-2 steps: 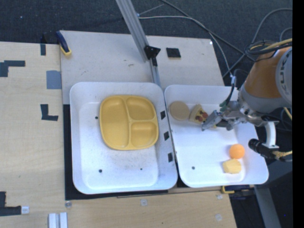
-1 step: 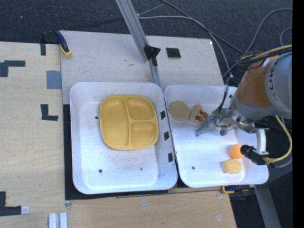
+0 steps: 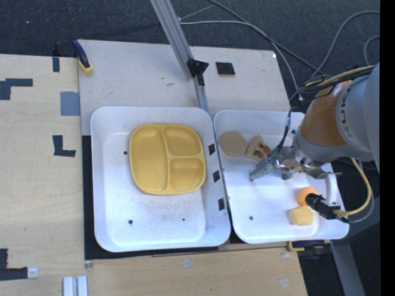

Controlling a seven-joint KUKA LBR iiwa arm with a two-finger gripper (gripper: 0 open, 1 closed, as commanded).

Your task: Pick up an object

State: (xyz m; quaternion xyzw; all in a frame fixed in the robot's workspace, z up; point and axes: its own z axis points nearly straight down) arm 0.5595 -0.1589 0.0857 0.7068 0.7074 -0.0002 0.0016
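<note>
Beside tool (image 3: 264, 168), pizza slice (image 3: 257, 147) perhaps upright.

Your bench (image 3: 154, 73), seen from above: a pale board with two shallow white bins side by side.

Before you, the left bin (image 3: 111, 227) touches the right bin (image 3: 259, 227) along one edge. A yellow-and-blue clamp (image 3: 82, 56) grips the bench's far left corner; a black patch (image 3: 225, 68) lies near the far right.

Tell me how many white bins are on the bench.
2: the left bin holds a yellow divided plate; the right bin sits beside it, under the arm.
</note>
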